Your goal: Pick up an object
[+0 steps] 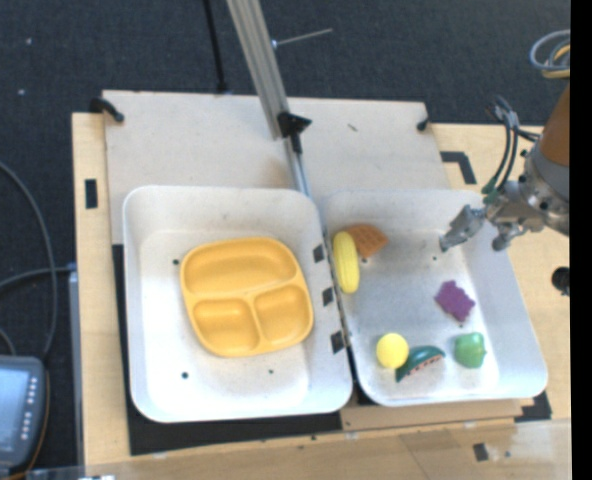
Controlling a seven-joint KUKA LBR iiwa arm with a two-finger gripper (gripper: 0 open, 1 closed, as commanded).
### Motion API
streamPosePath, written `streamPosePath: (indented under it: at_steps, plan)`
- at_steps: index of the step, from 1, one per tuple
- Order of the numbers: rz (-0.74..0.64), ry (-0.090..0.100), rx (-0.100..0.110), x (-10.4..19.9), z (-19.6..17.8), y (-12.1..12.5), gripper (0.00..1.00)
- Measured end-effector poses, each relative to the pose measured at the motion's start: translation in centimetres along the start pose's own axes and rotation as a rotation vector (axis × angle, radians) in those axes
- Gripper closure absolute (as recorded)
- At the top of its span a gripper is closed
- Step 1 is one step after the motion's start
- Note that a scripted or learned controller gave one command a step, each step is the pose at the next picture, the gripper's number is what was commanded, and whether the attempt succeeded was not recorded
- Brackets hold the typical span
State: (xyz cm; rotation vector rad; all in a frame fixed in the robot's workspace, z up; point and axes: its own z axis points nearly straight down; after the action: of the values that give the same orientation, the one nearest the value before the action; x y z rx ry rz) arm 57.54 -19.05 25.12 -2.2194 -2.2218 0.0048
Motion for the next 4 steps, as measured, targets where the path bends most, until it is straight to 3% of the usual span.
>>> streamPosePath:
  at_steps: [2, 3, 4]
  plan:
    - [0.003, 0.000, 0.001, 0.0, 9.1, -0.3, 0.00]
    - [0.006, 0.000, -0.007, -0.1, 7.6, -0.1, 1.00]
    - [0.003, -0.001, -0.010, -0.5, 3.2, -0.1, 1.00]
